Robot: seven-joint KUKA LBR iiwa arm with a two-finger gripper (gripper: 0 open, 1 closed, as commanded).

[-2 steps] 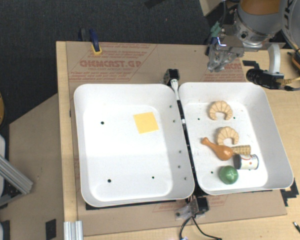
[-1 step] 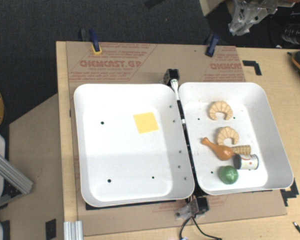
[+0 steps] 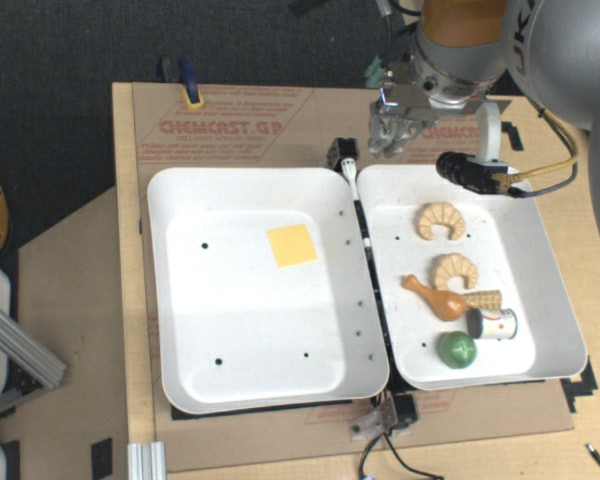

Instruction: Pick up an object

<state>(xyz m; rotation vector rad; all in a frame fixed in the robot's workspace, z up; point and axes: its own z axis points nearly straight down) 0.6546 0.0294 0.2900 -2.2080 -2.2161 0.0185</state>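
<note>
Overhead view of the bench. Two shallow white bins sit side by side on a cardboard sheet (image 3: 240,118) printed with red lettering; a blue and yellow clamp (image 3: 189,83) grips the sheet's far edge.

Left bin (image 3: 165,268): one flat yellow square (image 3: 292,245), lying alone in the far half and a little towards the right bin.

Right bin (image 3: 560,298): six small items.
- An upper croissant (image 3: 441,220) lies in the far half.
- A lower croissant (image 3: 455,269) lies near the bin's middle, apart from the upper one.
- A brown drumstick (image 3: 435,297) lies just on the near side of the lower croissant, its thin end pointing towards the left bin.
- A tan wafer piece (image 3: 483,299) lies against the drumstick's thick end.
- A white cylinder (image 3: 495,324) lies on its side next to the wafer (its nearer end shows a red mark).
- A green ball (image 3: 457,349) lies close to the bin's near wall, just beside the cylinder.

The grey arm (image 3: 570,28), with its orange band (image 3: 465,8), enters from the upper right. The gripper (image 3: 392,138) points downward beyond the far rim of the right bin, near the seam between the bins and over the cardboard. It is well apart from every item. From this angle it cannot be told how wide the gripper stands.
</note>
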